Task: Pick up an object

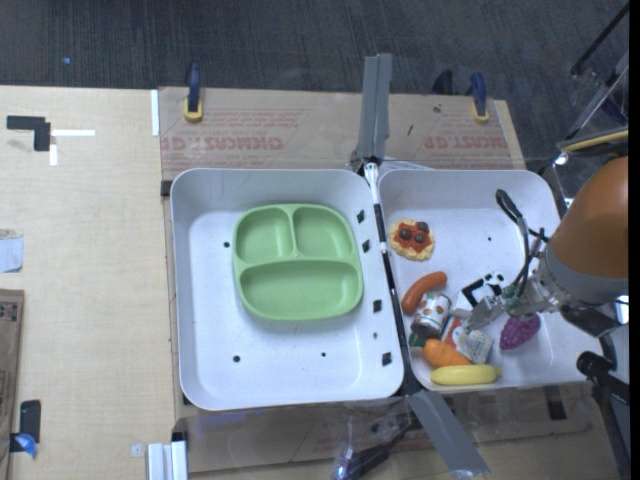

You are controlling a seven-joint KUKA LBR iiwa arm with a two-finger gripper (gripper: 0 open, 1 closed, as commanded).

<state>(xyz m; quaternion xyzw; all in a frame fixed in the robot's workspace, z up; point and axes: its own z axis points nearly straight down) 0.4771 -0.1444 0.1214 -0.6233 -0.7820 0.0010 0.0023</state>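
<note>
The right bin (470, 203) holds several toy foods. A pizza slice (412, 238) lies near its left wall, with a red sausage (424, 290) and a small can (432, 314) below it. An orange carrot (440, 352) and a yellow banana (465, 374) rest by the front rim. Purple grapes (519, 330) lie to the right of them. My gripper (483, 306) reaches in from the right and hangs low over the cluster, between the can and the grapes, just above a silvery item (478, 345). Nothing is visibly lifted.
A green divided plate (297, 261) sits in the left bin (205, 348). The arm's orange band (600, 223) and wrist cover the right bin's right side. Blue clamps (192, 98) hold cardboard behind the bins.
</note>
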